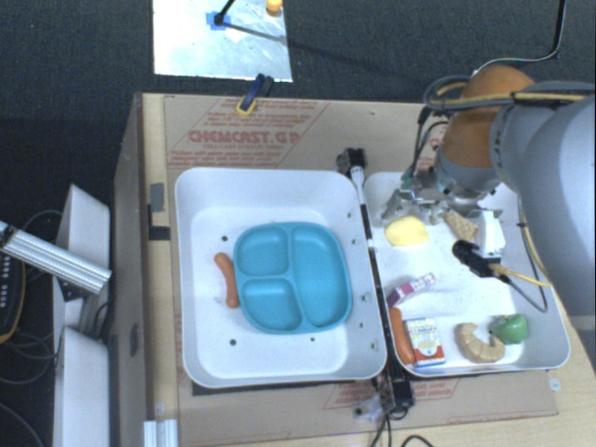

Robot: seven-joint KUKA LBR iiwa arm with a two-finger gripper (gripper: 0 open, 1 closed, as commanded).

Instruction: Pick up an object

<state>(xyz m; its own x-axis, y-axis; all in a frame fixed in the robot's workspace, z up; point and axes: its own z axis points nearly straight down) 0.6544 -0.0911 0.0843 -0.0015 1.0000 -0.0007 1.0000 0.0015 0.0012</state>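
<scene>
1. At your right bin's front edge: juice box, croissant, green pepper.
2. Farther back, near its rear-left corner, the lemon (yellow).
3. The gripper hangs just behind it; its grip you cannot tell.

I saw a bulky smooth grey arm with an orange band above the wrist. Thin dark cables looped around the band. Wrist end was metallic grey, carrying the gripper, small silver parts.
</scene>
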